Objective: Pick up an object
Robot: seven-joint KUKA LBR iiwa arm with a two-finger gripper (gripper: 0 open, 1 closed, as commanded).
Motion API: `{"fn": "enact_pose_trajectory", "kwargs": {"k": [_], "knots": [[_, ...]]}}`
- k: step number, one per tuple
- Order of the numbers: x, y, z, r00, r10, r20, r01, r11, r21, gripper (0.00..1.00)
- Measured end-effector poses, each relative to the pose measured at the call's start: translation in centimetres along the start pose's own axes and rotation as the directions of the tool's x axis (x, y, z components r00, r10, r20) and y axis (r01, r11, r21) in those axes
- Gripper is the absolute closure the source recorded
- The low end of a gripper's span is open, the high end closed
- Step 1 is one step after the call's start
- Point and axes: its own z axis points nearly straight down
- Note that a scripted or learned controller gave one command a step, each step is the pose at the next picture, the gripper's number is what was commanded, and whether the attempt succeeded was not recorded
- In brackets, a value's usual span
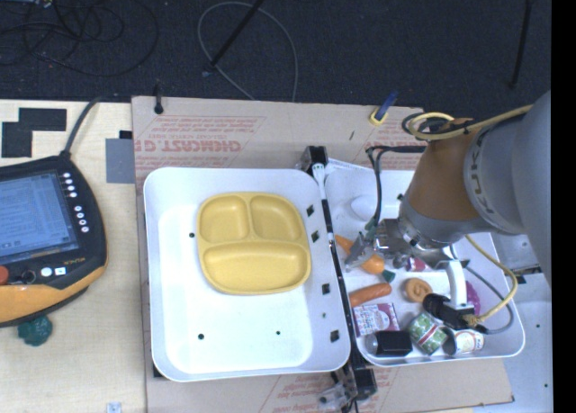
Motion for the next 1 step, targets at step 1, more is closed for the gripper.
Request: {"fn": "enact_pose_trajectory", "kwargs": {"k": [1], "knots": [[0.06,3.45,0.81,1.000,0.000,0.000,0.000,1.000,-0.003,0.00]]}}
